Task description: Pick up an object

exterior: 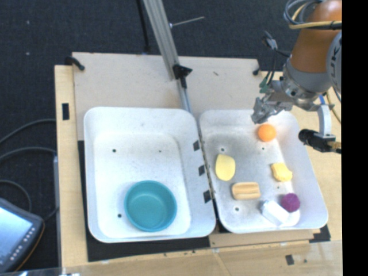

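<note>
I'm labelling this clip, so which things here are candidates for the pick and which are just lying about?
Candidates, right bin:
orange ball
yellow oval piece
small yellow piece
tan block
purple ball
white block

Lying about:
teal bowl, left bin
metal pole

Both bins (100,125) were white with dark speckles. The bowl (150,204) was teal, the ball (266,133) orange, another ball (290,202) purple, two pieces (225,167) yellow, a block (245,190) tan.
</note>
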Motion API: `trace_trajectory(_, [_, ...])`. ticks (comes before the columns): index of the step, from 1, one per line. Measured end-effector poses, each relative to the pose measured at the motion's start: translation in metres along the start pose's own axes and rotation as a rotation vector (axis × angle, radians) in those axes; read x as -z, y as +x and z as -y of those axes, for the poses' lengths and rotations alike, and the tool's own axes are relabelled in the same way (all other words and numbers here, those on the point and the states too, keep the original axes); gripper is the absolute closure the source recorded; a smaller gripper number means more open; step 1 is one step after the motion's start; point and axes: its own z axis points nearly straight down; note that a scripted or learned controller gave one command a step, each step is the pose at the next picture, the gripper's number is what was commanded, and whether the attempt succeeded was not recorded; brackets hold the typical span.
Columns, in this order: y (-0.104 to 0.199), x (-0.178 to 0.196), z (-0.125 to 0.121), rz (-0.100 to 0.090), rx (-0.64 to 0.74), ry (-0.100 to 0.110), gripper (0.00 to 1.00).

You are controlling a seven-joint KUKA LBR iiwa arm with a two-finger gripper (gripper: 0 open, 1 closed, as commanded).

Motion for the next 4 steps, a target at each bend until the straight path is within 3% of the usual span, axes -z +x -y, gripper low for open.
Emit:
trace_trajectory(2, [0.091, 0.009, 0.033, -0.003, 0.005, 0.006, 1.0])
trace_trajectory(4, [0.191, -0.011, 0.09, -0.002, 0.005, 0.008, 1.0])
